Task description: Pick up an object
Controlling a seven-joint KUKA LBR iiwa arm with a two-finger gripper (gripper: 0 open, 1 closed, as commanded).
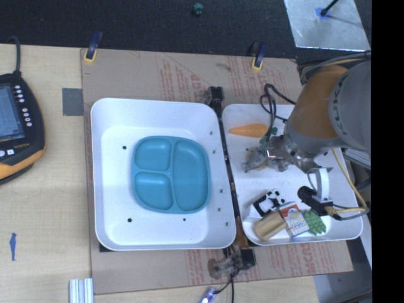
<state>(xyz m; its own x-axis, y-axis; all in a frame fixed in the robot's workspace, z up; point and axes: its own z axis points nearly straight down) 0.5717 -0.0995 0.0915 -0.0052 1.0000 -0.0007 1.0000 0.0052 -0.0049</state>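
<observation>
Gripper (255, 161) sits low in the right-hand shallow white bin (247, 187), over the bin's upper-middle floor, and whether it's spread or pressed together, I cannot tell from this slant; nothing visibly caught in it. Behind it, the grey arm with its orange band (322, 109) reaches in from the right.

Just above the gripper lies the orange carrot-shaped piece (248, 130), flat on the bin floor, pointing left, close but apart from the gripper. Below the gripper, a small black-and-white object (267, 202), too small to make out. At the bin's near edge there's a cluster: a tan wooden cylinder (268, 226) lying on its side, a red-and-white little box (293, 219) touching it on the right, and a green leafy-looking piece (314, 223) just beside that.

Across the divide, the left white bin (113, 137) holds a blue plastic plate with three compartments (170, 172), sitting in the middle.

Both bins rest on a brown cardboard sheet (158, 74), pinned at the far edge by two blue-and-yellow clamps (93, 46). Far left on the pale wooden worktop (44, 219), a black-and-orange control pendant (16, 128)
</observation>
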